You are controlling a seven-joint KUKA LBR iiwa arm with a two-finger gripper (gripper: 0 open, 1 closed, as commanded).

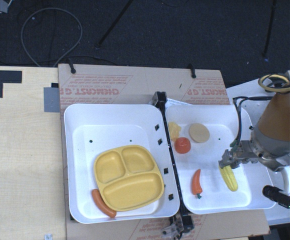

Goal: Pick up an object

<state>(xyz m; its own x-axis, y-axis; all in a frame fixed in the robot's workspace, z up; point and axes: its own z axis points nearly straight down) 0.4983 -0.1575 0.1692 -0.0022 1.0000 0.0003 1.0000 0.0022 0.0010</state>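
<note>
Nothing is lifted yet, as far as I can see; every item lies on a bin floor, so I judge the pick is at the reach-down stage, with the closing and lifting left to do.

Nearest me, in the left bin [80, 134], a yellow divided plate [129, 178] sits toward the front edge, and an orange sausage [103, 203] lies just beside its front-left corner. In the right bin [212, 204], a red chili [197, 182] lies near the front edge. Right of it, the corn cob [229, 178] lies slanted on the floor toward the bin's right side. The hand [231, 160] is low over the far end of that cob, touching it or just above it; I cannot tell which, nor whether the hand is released or clenched. The cob looks like the likely target.

Farther back, a tomato [183, 145] rests near the divider, a tan round disc [199, 133] just beyond it, and a pale yellow piece [173, 130] against the divider.
</note>
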